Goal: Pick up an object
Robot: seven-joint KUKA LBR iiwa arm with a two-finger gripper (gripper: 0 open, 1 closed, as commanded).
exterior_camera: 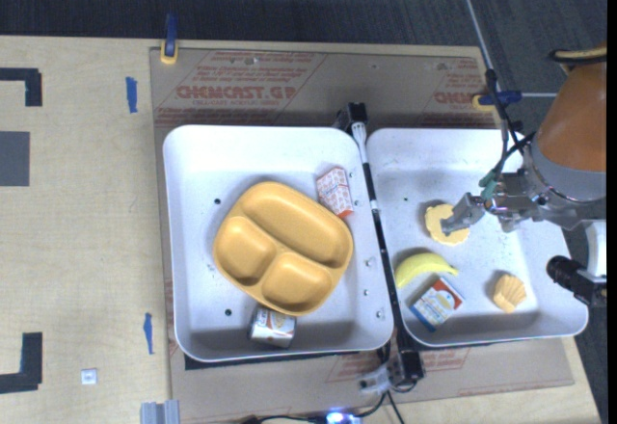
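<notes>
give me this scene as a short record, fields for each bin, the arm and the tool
left bin: yellow divided tray; red-and-white packet at the tray's upper right; small crumpled packet at its lower edge
right bin: pale yellow round piece; banana; small carton; yellow shell-shaped piece
arm: reaches in from the right, over the right bin
tool: at the round piece's right edge; grip cannot be told

Faint red print reading "CHEMCAST GP" runs across the brown board (236,90).
</notes>
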